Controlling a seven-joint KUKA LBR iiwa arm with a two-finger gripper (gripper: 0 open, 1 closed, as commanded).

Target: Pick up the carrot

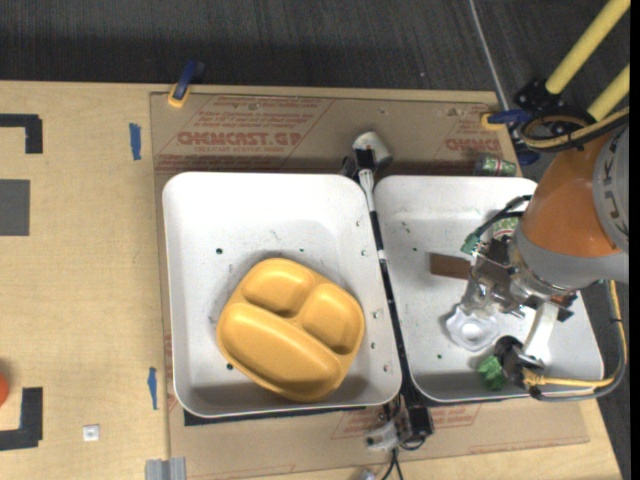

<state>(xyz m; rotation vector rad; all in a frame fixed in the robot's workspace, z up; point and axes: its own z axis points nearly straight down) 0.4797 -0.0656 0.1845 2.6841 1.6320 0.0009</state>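
The pincer (490, 303) was seen hanging low over the right bin (420, 208), its wrist crowded with wires. Whether it was open or closed could not be told, and nothing could be made out in its hold. Just beside it, towards the bin's near edge, a small green piece was seen. This was judged to be the leafy end of the carrot (490, 372), and the orange body could not be made out under the arm. A flat brown piece (450, 265) lay near the pincer on its far side.

For the step to be done well, the pincer would probably have to be shifted towards that near edge and centred across the carrot's body rather than its leaves. It would then have to be lowered without the bin wall being struck, since little clearance seemed to be left there.

The left bin (200, 218) was largely taken up by a big yellow lump (290, 326). Both bins were set on a cardboard sheet (240, 133) clamped to a pale wooden bench (70, 268). Beyond the bench, dark floor and yellow poles (600, 28) were seen.
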